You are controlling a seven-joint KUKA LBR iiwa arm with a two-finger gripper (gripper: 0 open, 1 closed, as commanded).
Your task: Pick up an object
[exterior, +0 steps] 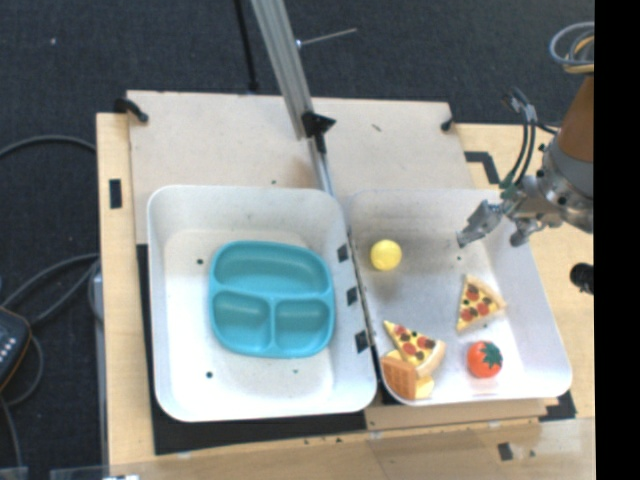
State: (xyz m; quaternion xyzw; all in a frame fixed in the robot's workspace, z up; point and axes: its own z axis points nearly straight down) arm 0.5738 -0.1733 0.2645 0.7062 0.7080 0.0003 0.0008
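reaching in from the right, the arm is hanging over the far right corner of the right bin. the gripper is pointing leftward with its fingers spread and nothing between them. lying in that bin are a yellow ball near the left wall, a pizza slice below the gripper and apart from it, a second pizza slice at the near edge, and a tomato just beside it. sitting in the left bin is a teal tray.
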